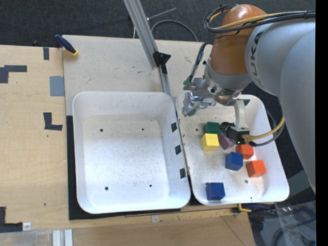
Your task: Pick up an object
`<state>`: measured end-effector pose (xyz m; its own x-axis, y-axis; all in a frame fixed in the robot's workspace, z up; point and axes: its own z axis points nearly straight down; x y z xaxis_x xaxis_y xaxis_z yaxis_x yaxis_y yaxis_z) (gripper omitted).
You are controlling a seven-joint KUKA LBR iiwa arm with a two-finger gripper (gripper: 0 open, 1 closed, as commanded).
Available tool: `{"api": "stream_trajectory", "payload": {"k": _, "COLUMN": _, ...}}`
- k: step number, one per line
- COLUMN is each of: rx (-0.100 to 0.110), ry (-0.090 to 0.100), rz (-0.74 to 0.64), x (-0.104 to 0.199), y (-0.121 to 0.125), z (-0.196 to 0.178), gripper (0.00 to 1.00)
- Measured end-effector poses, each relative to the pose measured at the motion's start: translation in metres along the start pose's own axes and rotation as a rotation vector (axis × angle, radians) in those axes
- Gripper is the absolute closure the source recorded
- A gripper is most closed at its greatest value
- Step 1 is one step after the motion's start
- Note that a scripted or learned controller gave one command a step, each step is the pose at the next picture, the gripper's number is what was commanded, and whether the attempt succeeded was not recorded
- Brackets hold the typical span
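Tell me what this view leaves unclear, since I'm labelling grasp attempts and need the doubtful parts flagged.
- Tool: fingers too small and blurred against the right bin rim to judge.
- Purple object: mostly hidden behind the yellow cube and a black fitting.
- Green cube: lower part covered by the yellow cube.
- Arm: cut off at the right edge.

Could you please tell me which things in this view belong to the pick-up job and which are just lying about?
Job:
gripper
right bin
yellow block
green block
blue blocks
orange blocks

Lying about:
left bin
clamp
metal pole
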<state>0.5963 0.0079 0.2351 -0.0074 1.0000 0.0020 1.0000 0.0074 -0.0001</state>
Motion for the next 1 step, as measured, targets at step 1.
{"api": "stream_trajectory", "payload": {"k": 1, "rx": 0.001, "ry": 0.000, "rz": -0.001, "x": 0.0600, "y": 0.0032, "z": -0.0069, "gripper": 1.00}}
